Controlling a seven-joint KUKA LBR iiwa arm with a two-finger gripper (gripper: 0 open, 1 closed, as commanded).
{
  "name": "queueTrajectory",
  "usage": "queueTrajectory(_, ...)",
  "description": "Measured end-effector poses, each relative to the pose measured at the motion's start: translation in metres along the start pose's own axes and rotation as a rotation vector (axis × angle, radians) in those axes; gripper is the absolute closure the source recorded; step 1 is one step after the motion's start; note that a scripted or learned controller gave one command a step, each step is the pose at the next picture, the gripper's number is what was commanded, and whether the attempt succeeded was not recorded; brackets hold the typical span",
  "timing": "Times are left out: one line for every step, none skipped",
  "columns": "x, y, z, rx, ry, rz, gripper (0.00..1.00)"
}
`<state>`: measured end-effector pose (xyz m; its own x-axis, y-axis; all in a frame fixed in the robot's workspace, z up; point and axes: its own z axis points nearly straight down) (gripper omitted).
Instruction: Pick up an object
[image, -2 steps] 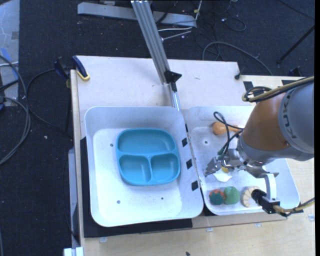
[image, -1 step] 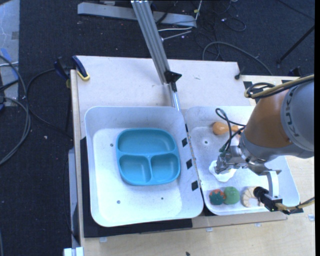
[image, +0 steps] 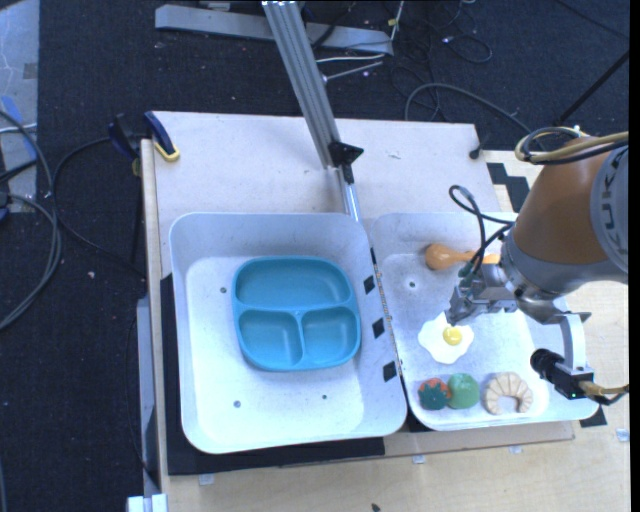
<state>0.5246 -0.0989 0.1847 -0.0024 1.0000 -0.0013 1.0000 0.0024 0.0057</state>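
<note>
Two white bins share the surface; over the right bin the pincer hangs above a fried egg, its state unclear.

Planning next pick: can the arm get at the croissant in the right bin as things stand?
Probably yes. The croissant lies uncovered near the right bin's front edge, apart from the green ball beside it. The gripper hangs over the fried egg close by, with nothing between.

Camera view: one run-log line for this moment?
claw above fried egg | right bin | nothing visibly held | blue tray in left bin
</note>
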Motion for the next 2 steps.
queueTrajectory(-0.006, -0.002, -0.045, 0.001, 0.000, 0.001, 1.00)
queueTrajectory(-0.006, -0.001, -0.092, 0.001, 0.000, -0.001, 1.00)
